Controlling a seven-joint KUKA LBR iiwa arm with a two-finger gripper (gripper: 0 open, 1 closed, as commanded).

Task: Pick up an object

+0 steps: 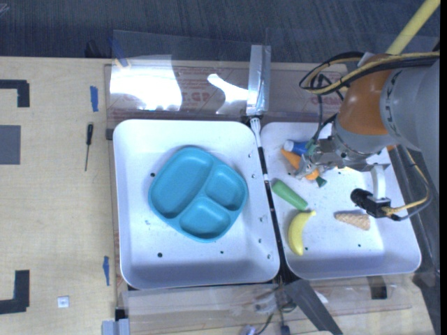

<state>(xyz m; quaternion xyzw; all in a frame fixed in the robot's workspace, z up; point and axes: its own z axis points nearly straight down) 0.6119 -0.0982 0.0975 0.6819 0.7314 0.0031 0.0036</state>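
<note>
arm: over right bin (401, 246) | fingers (312, 165): can't tell if spread | orange thing (292, 156): touching, at 10 o'clock | green stick (289, 195): near, 7 o'clock, lying slanted

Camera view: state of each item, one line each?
Blue divided plate: upright in left bin, compartments bare.
Banana: flat in right bin.
Green item: flat, near the divider.
Cone: on its side.
Orange piece: under the gripper, grasp unclear.
</note>
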